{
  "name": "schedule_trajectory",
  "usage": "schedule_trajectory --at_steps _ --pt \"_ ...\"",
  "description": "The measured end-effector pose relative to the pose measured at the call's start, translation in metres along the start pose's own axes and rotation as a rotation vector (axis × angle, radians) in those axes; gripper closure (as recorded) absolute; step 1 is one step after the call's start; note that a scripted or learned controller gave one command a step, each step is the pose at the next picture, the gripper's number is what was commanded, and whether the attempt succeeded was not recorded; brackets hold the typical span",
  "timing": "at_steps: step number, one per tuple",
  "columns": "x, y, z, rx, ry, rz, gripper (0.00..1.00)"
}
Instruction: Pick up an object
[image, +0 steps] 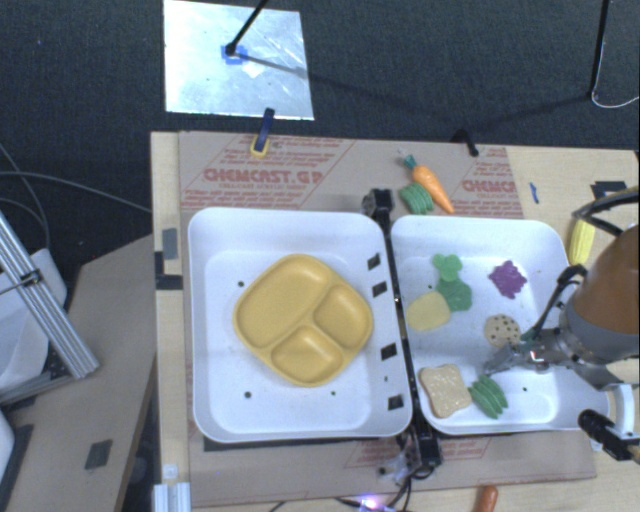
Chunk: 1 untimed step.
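The arm (605, 300) comes in from the right edge, low on that side, its orange band bulking large above the wrist. From there it slopes down and leftward, dark cables looping beside it. The tool (503, 360) sits at its tip, grey metal fingers pointing left and spread a little apart, nothing between them.

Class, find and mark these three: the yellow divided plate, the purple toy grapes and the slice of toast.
yellow divided plate (303, 318), camera view, on its central ridge.
purple toy grapes (508, 279), camera view, middle of the bunch.
slice of toast (445, 390), camera view, centre of the slice.
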<state>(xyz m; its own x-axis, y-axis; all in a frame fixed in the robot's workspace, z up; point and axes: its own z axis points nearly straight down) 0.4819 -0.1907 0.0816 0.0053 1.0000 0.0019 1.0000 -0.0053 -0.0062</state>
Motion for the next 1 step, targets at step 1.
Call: schedule_trajectory --at_steps 1 --pt "0.0625 0.0888 -0.0164 -0.016 -0.001 -0.018 0.0"
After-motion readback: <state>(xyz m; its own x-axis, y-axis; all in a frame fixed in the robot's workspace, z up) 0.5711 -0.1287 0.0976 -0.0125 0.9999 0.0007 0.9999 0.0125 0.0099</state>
